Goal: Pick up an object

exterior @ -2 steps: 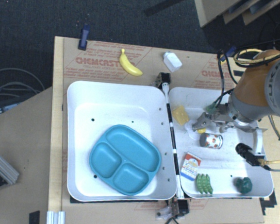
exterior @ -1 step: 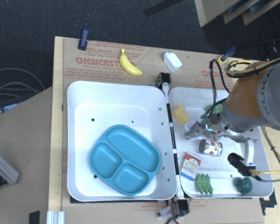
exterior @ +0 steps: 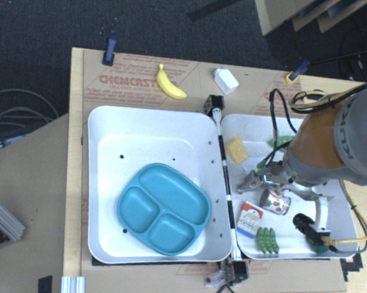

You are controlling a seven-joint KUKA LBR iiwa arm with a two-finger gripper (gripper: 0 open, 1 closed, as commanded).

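A small can (exterior: 277, 202), white with red print, lies on its side in the right bin (exterior: 255, 126), just under the pincer (exterior: 261, 179); whether the pincer is open or grips anything cannot be told. Around the can: one yellow sponge (exterior: 237, 150), one carton (exterior: 249, 219), one knobbly green piece (exterior: 267, 240). The left bin (exterior: 108, 126) holds one glossy blue three-compartment plate (exterior: 163, 208).

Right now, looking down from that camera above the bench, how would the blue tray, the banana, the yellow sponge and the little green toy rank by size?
Largest to smallest, as they look in the camera view:
1. Blue tray, by far
2. Banana
3. Yellow sponge and green toy: too alike to rank
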